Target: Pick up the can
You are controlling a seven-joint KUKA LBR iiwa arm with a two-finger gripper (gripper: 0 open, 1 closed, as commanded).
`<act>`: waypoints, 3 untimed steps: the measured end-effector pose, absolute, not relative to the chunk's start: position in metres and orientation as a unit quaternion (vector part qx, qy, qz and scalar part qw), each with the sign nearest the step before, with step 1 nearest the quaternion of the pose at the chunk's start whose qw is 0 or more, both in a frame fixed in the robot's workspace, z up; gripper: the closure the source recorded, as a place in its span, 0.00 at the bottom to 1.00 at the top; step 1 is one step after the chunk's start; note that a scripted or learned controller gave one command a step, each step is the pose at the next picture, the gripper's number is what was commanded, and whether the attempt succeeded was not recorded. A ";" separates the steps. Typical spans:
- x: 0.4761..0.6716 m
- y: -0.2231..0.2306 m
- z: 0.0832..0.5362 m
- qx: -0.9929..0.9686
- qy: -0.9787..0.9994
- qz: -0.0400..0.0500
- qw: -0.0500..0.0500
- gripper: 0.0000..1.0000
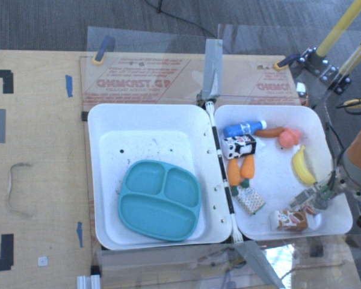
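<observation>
Can (pixel 293 220) lies on its side at the near right corner of the right bin (pixel 271 114). Gripper (pixel 313 198) sits just above it; finger state cannot be told. Farther back: banana (pixel 302 166), carrots (pixel 240 169), blue bottle (pixel 243 128).

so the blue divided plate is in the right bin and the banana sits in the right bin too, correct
Not quite. The blue divided plate lies in the left bin, not the right one. The banana does sit in the right bin, as you said. The camera view shows both.
</observation>
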State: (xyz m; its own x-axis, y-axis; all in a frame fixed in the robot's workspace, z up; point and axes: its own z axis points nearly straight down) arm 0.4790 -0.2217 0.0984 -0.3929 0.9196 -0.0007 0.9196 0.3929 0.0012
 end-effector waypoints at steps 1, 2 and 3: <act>0.479 -0.225 0.109 0.554 0.833 0.001 0.003 1.00; 0.480 -0.224 0.198 0.646 0.763 0.000 0.002 1.00; 0.480 -0.225 0.198 0.647 0.763 0.000 0.002 0.00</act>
State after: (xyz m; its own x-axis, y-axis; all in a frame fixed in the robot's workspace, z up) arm 0.4798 -0.2246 0.1980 -0.1637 0.9865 -0.0026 0.9865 0.1637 0.0026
